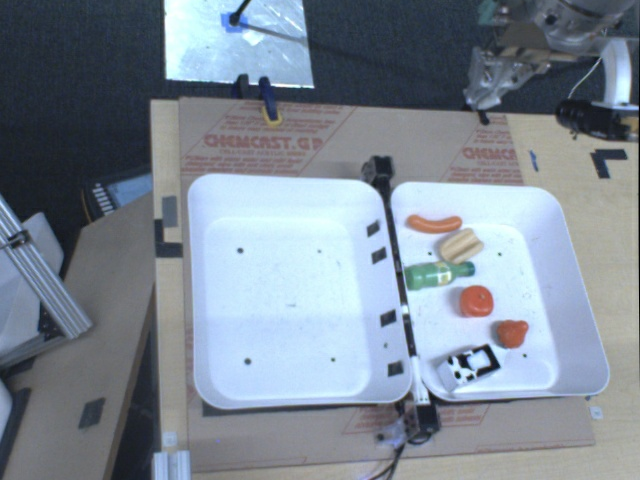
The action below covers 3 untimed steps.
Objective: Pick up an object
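The gripper (487, 93) hangs at the upper right of the camera view, above the far edge of the tabletop (300, 138) and well apart from both bins; whether its jaws are apart or together cannot be told, and nothing shows between them. The right bin (575, 298) holds all the objects: an orange hot dog sausage (434, 223) near its far left corner, a tan bread roll (461, 245) just beside it, a green bottle (438, 274) lying on its side, a round orange-red fruit (477, 301), a smaller red piece (512, 333), and a black-and-white toy cow (470, 365) near the front wall. The left bin (200, 298) sits beside it, touching along the middle divider.
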Tool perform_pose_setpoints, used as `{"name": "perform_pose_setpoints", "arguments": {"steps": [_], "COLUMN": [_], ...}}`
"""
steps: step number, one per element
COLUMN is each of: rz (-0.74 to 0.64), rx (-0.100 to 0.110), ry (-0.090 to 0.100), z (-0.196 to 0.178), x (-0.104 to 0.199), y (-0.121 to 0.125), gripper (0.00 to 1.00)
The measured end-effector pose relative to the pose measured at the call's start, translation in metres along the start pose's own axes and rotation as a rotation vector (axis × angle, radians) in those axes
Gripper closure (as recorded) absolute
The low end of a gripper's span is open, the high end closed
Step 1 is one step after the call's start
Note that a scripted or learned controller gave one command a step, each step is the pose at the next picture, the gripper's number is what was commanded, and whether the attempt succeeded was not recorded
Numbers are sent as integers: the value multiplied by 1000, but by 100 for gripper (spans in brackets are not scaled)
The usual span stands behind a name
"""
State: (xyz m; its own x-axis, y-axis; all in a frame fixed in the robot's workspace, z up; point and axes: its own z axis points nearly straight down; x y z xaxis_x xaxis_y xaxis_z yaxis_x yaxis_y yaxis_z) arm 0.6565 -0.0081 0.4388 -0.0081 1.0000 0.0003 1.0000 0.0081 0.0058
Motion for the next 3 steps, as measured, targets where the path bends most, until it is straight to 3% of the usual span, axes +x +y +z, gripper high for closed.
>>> {"name": "perform_pose_setpoints", "arguments": {"steps": [1, 2, 3], "rz": [7, -1, -1], "rx": [17, 0, 2], "ry": [0, 2, 2], "z": [182, 137, 98], "x": [3, 57, 111], "y": [9, 12, -14], "gripper": [100, 100, 100]}}
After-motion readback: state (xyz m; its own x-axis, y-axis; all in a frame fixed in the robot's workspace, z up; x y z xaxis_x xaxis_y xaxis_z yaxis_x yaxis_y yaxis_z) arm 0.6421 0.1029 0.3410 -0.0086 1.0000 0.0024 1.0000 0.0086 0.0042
